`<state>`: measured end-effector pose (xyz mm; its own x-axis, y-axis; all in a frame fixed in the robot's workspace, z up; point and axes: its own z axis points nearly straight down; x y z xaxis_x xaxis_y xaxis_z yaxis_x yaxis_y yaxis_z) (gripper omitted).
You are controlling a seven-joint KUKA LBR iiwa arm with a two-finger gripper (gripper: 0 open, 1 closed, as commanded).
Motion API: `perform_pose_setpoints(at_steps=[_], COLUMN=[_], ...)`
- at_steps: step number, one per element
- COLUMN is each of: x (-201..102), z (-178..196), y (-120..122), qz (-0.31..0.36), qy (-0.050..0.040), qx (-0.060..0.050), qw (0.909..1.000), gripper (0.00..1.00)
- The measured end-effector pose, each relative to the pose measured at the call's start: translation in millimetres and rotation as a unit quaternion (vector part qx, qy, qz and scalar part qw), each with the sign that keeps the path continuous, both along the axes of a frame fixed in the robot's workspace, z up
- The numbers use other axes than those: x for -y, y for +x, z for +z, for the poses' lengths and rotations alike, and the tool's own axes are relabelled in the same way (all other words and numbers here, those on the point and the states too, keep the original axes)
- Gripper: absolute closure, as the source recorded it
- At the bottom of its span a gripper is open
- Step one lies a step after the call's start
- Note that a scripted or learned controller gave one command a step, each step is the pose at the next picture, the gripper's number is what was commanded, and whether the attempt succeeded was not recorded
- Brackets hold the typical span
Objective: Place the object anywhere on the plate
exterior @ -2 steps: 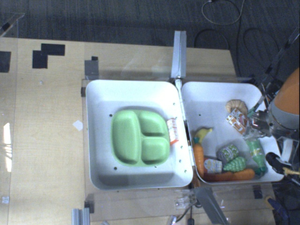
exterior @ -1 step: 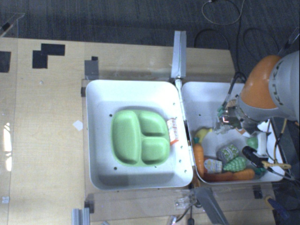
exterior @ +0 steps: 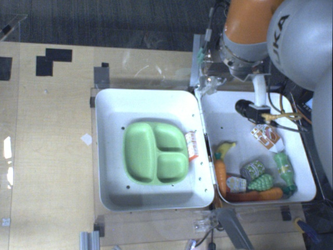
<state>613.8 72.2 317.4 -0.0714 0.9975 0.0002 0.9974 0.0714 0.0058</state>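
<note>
Nearest me, toy food crowds the right bin's (exterior: 307, 189) front edge; labels unreadable. I see a small packet (exterior: 192, 144) lying against the green plate's (exterior: 155, 151) right rim in the left bin (exterior: 109, 139). Farther back, "KA" lettering marks the arm (exterior: 296, 30); pincer (exterior: 208, 82) state: cannot tell.

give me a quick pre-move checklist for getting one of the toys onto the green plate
1. Green plate sits flat in the left bin, compartments bare: ok.
2. Small packet lies at the plate's right edge, partly on the rim: not ok if it should be clear.
3. Toys are in the right bin, crowded along its near wall, carrot touching its neighbours: not ok for a clean pick.
4. Gripper is at the far edge between the bins, nothing seen held: ok.
5. Finger opening: cannot tell.
</note>
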Motion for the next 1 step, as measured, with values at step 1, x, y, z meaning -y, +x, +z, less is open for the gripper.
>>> perform_pose_setpoints(at_steps=[1], x=[-48.9], z=[-141.3], y=[-48.4], qz=[0.054], qy=[-0.0002], qx=[-0.003], qw=[0.9986], gripper=[1.0])
